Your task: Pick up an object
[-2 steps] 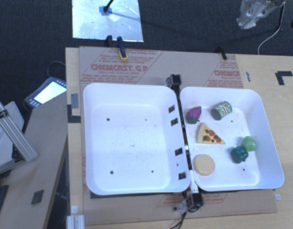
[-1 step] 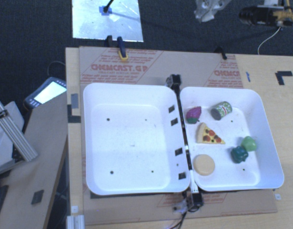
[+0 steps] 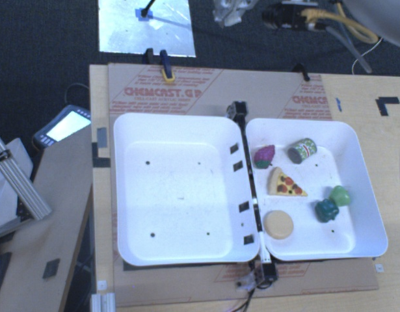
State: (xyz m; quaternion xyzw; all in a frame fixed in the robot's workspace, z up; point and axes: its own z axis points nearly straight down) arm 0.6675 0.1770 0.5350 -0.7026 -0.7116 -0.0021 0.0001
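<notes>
along the right bin (image 3: 365, 174), six small things lie scattered. purple lump (image 3: 264, 155) sits near its left wall toward the far edge; small can (image 3: 302, 151) lies on its side just right of that. pizza slice toy (image 3: 285, 183) is at the middle, round tan disc (image 3: 278, 224) near the front left corner, dark green piece (image 3: 326, 210) and pale green piece (image 3: 341, 195) touching each other by the right wall. left bin (image 3: 128, 194) holds nothing to grasp.

claw state: cannot tell.

judgement on the step in hand, choosing a target and coming down on it: the can or the disc look best, each standing apart from its neighbours (the two green bits crowd one another and invite a double nudge). descend centred, straddling the can's narrow side.
</notes>
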